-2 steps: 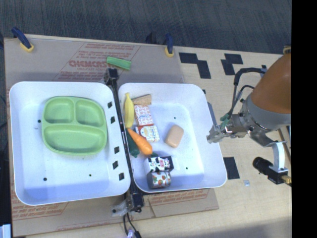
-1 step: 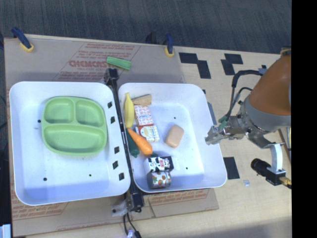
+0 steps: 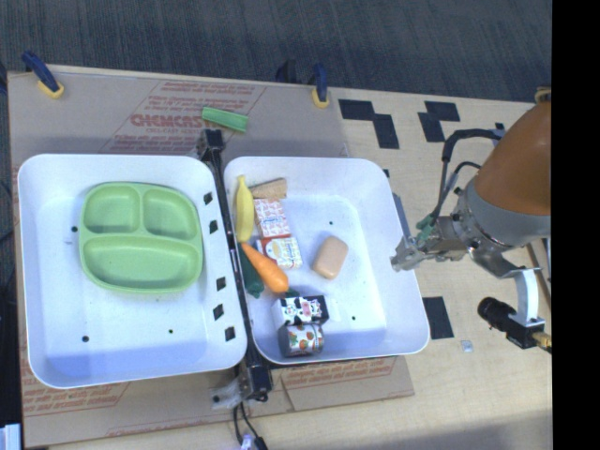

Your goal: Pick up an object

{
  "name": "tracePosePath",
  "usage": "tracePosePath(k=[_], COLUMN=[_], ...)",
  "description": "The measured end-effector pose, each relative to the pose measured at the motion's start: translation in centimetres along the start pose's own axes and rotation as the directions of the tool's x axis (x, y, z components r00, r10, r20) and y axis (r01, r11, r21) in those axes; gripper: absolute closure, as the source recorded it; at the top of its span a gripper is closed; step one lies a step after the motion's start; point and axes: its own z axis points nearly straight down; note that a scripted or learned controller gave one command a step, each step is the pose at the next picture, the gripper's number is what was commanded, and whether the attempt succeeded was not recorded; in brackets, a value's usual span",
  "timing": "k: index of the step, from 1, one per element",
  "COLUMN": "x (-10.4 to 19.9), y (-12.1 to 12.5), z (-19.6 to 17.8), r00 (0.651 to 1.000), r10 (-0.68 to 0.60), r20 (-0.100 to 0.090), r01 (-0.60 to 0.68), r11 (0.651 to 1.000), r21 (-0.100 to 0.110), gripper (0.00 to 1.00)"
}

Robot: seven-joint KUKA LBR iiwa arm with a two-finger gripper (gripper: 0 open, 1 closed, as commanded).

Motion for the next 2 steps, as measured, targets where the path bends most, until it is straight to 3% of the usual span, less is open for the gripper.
tracePosePath(k=[1, 2], x=[0.0, 0.1], y=[0.0, -0.1], z=[-0.5, 1.6], r00=[1.000, 1.000], r10=[0.000, -0.001], r20=[0.001, -0.001], r01=[0.000, 0.001], r11=[1.000, 1.000], r21=[-0.002, 0.004], gripper=[1.00, 1.00])
